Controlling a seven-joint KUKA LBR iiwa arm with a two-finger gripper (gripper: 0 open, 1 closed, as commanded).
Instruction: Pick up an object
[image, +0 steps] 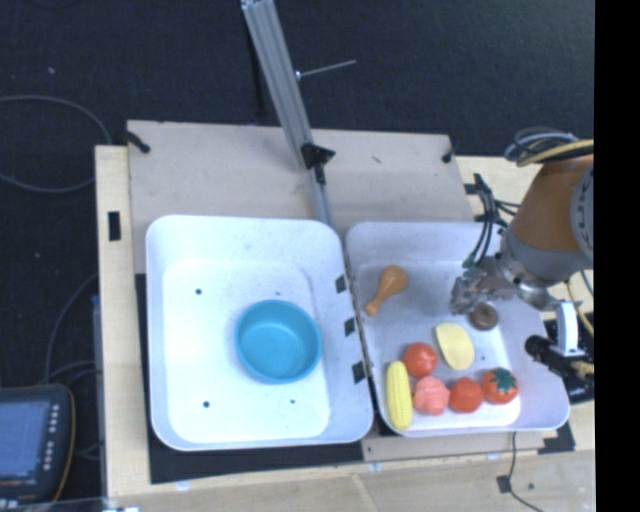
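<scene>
Two white bins are sitting side by side on the tabletop (230, 170). My jaws (474, 300) are hovering in the right bin (420, 250), just beside a small brown object (484, 317) and above a yellow potato-like piece (456, 346); I cannot tell whether they are apart or together. A blue bowl (278, 340) is resting in the left bin (190, 250).

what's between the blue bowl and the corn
In the camera view, between the bowl and the corn lie bare bin floor and the two bins' adjoining rims.

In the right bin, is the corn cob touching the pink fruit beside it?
Touching. The camera view shows the corn cob lying right against the pink fruit, with no white bin floor between them.
</scene>
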